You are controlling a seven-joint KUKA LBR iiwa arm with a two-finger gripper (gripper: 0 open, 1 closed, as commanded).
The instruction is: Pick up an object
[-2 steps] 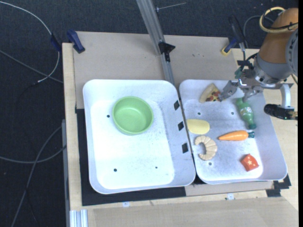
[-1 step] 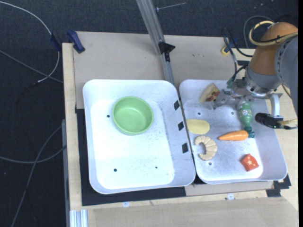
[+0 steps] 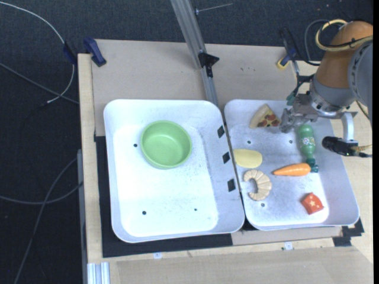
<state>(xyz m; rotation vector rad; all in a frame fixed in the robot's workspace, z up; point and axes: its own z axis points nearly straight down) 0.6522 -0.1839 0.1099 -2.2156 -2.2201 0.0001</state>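
Observation:
The right bin (image 3: 331, 213) holds a pizza slice (image 3: 264, 116) at its far edge, a green bottle (image 3: 307, 143) lying on its side, an orange carrot (image 3: 291, 170), a pale yellow oval piece (image 3: 247, 157), a beige curled shrimp (image 3: 258, 184) and a small red block (image 3: 312, 203). My gripper (image 3: 291, 123) hangs low over the far part of the right bin, between the pizza slice and the top of the green bottle. I see nothing between its fingers.
A green bowl (image 3: 166, 144) sits in the left bin (image 3: 124, 218). A slanted metal post (image 3: 192, 31) rises behind the bins. Blue clamps (image 3: 93, 52) hold the bench's far corners.

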